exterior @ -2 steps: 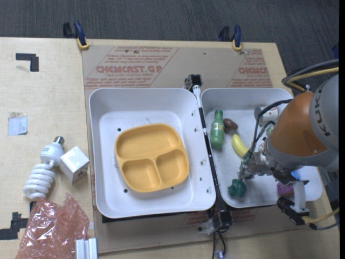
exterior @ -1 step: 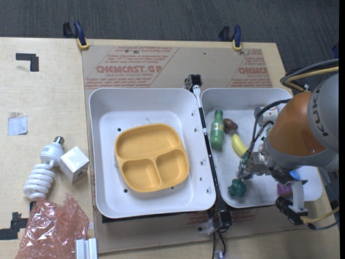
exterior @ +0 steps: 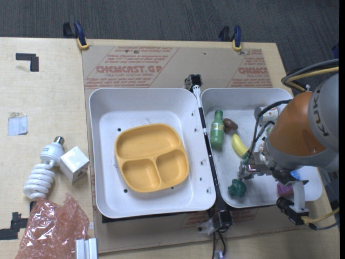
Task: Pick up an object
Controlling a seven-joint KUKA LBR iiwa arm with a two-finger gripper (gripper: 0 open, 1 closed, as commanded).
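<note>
Pale wooden bench [exterior: 43, 96] bearing two white bins [exterior: 105, 198], grey carpet [exterior: 161, 9] behind.

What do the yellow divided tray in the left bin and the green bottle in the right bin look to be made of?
Yellow divided tray: likely molded plastic, matte, with smooth rounded compartments and even colour. Green bottle: probably glossy plastic, perhaps a toy, judging by its sheen; too small to be sure.

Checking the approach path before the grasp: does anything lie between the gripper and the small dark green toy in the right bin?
Nothing visible does. The gripper sits just above the small dark green toy in the right white bin. The yellow banana and green bottle lie farther back, off that path.
</note>
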